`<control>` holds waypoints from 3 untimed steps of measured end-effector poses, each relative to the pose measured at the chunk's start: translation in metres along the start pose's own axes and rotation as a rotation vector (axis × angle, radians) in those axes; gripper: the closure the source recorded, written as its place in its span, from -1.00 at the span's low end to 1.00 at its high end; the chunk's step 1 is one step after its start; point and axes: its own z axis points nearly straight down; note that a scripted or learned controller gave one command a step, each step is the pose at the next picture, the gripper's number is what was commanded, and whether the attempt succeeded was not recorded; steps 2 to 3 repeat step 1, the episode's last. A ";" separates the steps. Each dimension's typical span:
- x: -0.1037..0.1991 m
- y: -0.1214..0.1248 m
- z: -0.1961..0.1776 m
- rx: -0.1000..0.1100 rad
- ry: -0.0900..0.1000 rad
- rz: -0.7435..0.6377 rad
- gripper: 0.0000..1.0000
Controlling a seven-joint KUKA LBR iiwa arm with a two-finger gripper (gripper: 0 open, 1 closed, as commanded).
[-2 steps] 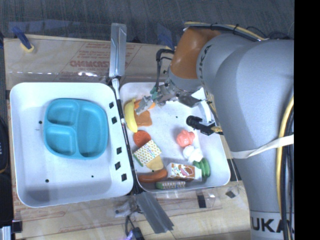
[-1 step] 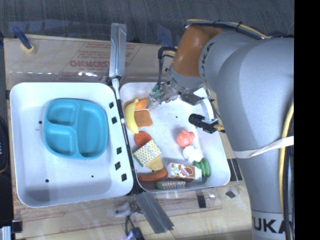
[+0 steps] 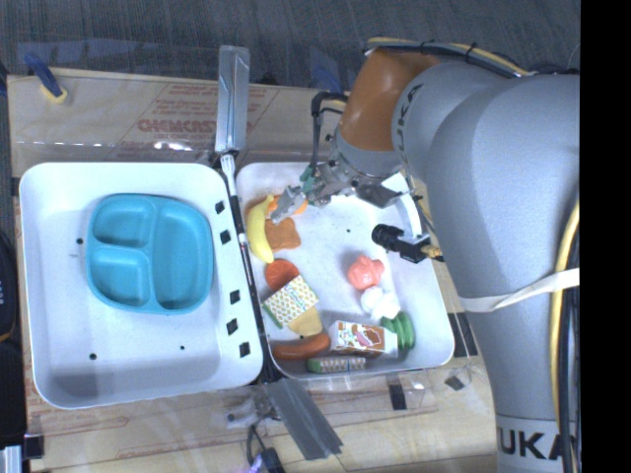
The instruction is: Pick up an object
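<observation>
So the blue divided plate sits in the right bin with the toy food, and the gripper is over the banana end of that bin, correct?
Not quite. The camera view shows the blue divided plate alone in the left bin, not the right bin. The rest holds: the toy food is in the right bin, and the gripper is near the banana.

Bulky grey arm [image 3: 493, 175], orange wrist band [image 3: 380, 101], white "KUKA" lettering.

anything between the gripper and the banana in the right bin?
Nothing visible. The gripper is right over the banana and the brown toast-like piece at the right bin's upper-left corner; the other toys lie further down the bin.
</observation>
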 end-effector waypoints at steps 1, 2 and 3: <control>0.000 0.001 -0.011 -0.002 -0.002 -0.002 1.00; 0.000 0.001 -0.011 -0.002 -0.002 -0.002 1.00; 0.000 0.001 -0.011 -0.002 -0.002 -0.002 1.00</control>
